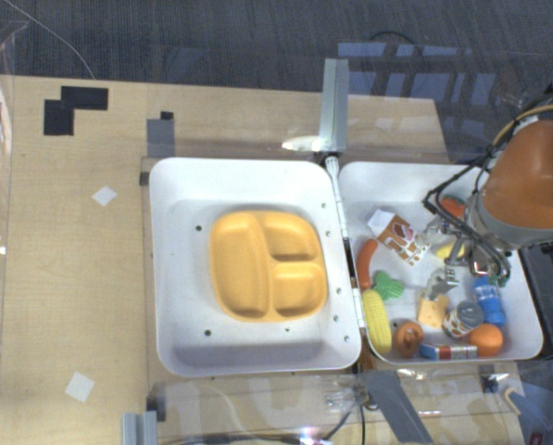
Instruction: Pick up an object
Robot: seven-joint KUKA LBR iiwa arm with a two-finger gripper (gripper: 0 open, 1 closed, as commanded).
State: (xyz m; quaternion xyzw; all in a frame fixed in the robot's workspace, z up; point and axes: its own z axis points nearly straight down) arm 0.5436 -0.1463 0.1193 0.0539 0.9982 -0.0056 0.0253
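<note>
Divided tray (265, 264) in left bin (179, 276), small items heaped in right bin (526, 327), arm (531, 179) above right bin

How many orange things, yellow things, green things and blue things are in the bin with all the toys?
Orange: 2, the orange ball and the long orange sausage shape
Yellow: 2, the corn cob and the cheese wedge
Green: 1, the leafy piece
Blue: 1, the blue can
Total: 6
</note>
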